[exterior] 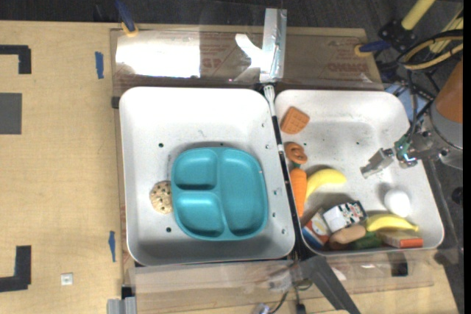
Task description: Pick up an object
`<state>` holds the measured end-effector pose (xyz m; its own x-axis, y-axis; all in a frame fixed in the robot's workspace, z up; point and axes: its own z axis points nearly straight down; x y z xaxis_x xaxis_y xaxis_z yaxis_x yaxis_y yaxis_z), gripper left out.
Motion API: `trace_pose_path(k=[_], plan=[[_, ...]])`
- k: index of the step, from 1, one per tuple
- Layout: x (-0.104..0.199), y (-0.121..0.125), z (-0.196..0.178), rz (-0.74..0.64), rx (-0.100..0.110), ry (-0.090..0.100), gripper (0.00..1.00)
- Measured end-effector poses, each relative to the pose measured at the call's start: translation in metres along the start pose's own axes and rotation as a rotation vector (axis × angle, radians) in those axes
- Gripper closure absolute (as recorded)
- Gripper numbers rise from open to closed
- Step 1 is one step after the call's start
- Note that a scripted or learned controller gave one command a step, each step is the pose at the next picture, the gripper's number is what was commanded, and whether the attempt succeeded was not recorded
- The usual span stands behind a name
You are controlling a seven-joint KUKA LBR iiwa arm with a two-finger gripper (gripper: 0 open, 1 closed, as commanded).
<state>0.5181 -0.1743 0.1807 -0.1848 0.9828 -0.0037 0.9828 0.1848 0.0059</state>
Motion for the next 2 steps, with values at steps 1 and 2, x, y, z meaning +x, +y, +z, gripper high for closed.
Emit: trace_pose_path(k=[1,2], plan=[[0.079,0.001,0.093,-0.072,-0.002,0.002,0.0],[0.031,0.06,0.094,-0.615,-0.002,0.0,0.0]])
